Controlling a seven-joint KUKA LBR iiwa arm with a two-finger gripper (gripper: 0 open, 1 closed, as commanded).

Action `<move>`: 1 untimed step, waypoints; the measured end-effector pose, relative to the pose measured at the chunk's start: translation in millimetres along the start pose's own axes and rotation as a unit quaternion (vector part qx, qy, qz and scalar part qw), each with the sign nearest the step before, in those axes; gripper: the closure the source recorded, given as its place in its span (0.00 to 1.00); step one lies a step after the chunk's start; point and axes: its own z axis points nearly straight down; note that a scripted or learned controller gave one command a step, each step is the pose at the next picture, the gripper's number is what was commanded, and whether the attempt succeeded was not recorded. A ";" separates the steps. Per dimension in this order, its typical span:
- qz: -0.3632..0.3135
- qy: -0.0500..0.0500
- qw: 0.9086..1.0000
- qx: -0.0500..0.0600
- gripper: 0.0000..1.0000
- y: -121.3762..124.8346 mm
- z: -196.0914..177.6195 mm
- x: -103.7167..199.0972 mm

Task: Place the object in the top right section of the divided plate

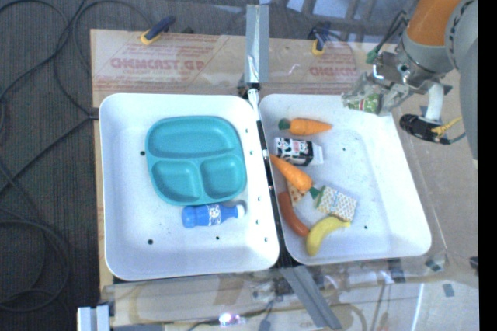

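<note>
Nearest edge of the right bin [404, 189]: a yellow banana [322, 233], a red-brown sausage-shaped piece [291, 217], a patterned cracker-like square [337, 203], then a carrot [291, 172], a black-and-white carton [295, 151] and another carrot [307, 126] further back. Left bin [124, 228]: blue bottle [211, 214] lying on its side just in front of the teal divided plate [197, 158], touching or almost touching its rim. Plate's three sections look bare. Far right, past the right bin's back corner, the claw [374, 95] sits over the counter [116, 65] with a small greenish, shiny, crumpled-looking object [363, 101] at its tip; can't tell if the claw is wide, narrow or actually gripping it. Which item is the task's object isn't clear; likely that greenish thing. Risks, as I judge them: if grip is marginal, it drops on the long traverse across both bins; the crumpled shape may snag or slip; release may land in the wrong section.
</note>
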 end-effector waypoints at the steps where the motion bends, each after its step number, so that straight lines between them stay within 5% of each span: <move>1: -0.019 0.002 1.000 0.001 1.00 -109.2 2.6 39.3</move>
